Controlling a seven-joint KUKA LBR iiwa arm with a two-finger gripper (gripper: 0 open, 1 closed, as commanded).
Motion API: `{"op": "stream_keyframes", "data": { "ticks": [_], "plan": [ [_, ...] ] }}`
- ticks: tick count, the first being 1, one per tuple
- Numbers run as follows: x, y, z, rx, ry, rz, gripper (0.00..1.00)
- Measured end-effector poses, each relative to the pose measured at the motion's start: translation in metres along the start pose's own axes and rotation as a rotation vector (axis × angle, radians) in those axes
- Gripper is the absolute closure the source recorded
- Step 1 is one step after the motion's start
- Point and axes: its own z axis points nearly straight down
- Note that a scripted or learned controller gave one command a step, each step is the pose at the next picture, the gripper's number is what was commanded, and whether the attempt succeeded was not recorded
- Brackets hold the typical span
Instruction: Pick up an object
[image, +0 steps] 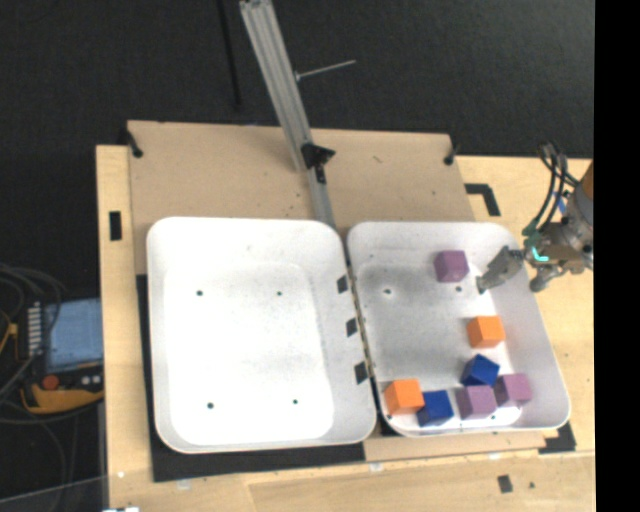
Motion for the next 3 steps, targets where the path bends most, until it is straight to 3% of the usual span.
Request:
{"op": "stream_keyframes", "data": {
  "ticks": [2,3],
  "plan": [
    [0.001,-0.001,0.105,0.007,0.0,0.004,0.0],
    [-0.003,0.001,0.144,-0.016,-0.009,0.003,0.0]
  ]
}}
